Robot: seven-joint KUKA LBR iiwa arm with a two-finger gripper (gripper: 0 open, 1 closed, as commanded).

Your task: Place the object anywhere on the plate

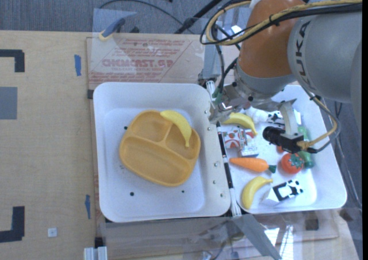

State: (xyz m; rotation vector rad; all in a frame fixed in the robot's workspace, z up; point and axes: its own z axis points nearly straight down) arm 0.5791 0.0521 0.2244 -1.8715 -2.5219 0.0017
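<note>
A smooth curved yellow plastic banana [179, 125] is seen on the divided yellow plastic plate [158, 152], centre-left

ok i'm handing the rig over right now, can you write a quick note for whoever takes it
Gripper: low over the upper left corner of the right bin, just above a banana. The arm hides whether it grips anything.

Things: the yellow plate sits in the left bin. One banana already lies on the plate's upper right rim and compartment. The right bin also holds a second banana, a carrot, a tomato and small cards.

Done: one banana on the plate.

Left: if another item is meant to go over, nothing is visibly lifted yet; check the grasp near the upper banana before moving.
</note>
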